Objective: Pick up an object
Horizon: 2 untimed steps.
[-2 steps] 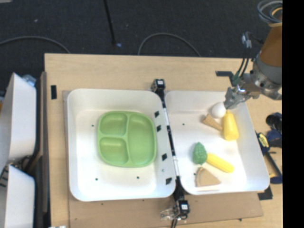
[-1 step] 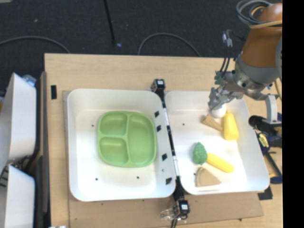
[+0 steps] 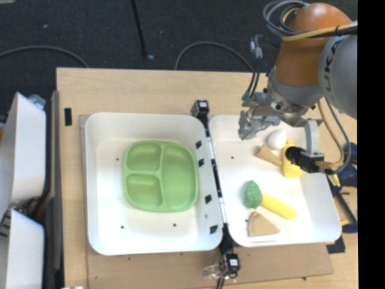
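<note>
My gripper hangs over the far left part of the right bin, with nothing visibly in it. A white egg-shaped ball lies just right of it. A tan wedge sits below the ball. Beside that wedge is a yellow lump, partly covered by robot hardware. Toward the bin's front lie a green knobbly piece, a yellow cob-like piece and a tan triangular wedge.
The left bin holds a green divided plate. A raised divider with black clips runs between the bins. Cables hang around the arm's wrist at the right.
</note>
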Motion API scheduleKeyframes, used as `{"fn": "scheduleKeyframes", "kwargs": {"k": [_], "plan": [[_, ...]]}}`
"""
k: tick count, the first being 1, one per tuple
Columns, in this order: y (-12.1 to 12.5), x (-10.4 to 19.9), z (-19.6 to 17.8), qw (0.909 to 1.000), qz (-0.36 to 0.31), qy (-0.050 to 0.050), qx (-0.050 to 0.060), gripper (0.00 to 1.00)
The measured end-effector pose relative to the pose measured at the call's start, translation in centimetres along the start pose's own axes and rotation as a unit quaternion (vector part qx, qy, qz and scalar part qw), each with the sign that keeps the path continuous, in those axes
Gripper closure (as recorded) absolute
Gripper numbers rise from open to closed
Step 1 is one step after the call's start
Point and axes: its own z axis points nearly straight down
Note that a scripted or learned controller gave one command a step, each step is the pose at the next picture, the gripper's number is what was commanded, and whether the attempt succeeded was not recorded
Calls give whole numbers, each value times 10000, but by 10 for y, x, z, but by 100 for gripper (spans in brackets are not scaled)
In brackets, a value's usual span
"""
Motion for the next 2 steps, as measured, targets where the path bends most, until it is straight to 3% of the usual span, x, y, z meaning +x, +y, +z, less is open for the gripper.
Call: {"fn": "scheduleKeyframes", "kwargs": {"k": [2], "plan": [[2,106,28,10000,4,-2,12,100]]}}
